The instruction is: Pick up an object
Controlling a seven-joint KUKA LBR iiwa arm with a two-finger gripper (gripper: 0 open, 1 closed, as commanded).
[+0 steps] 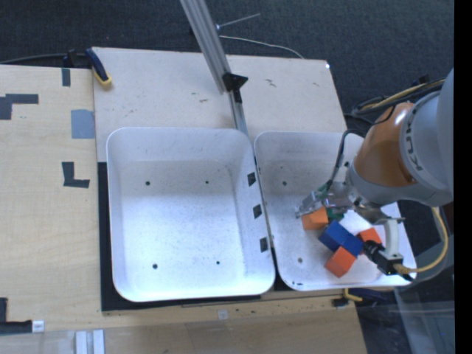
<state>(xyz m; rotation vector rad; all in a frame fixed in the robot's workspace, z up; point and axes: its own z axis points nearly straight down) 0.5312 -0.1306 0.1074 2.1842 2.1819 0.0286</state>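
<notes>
The jaws [316, 206] sit low in the right-hand bin [295, 161], at the end of the grey arm [398, 153] that reaches in from the right. Whether they are open or closed cannot be told; the wrist and some green and silver hardware crowd that spot.

Directly under and just to the right of the jaws lies a small orange block [316, 219], seemingly touching them or very nearly so. It is the likeliest thing to be picked. Further right and below the jaws is a blue block [341, 237], and beyond that an orange-red block [340, 262], with another orange piece [370, 236] beside the blue one. These three press together in a cluster, near the bin's lower right corner. The left-hand bin [118, 198] lies well away to the left of the jaws, on the pale desk [44, 198].

The orange block looks like a rigid, light toy piece with flat faces (probably plastic or foam, though the surface is too small to read). It should not crush or deform, but smooth faces could slip. My judgement is that a squeeze across two opposite flat sides, centred on the block, would hold best; a corner grip would likely twist it out. The blue neighbour sits close enough that one finger might nudge it.
</notes>
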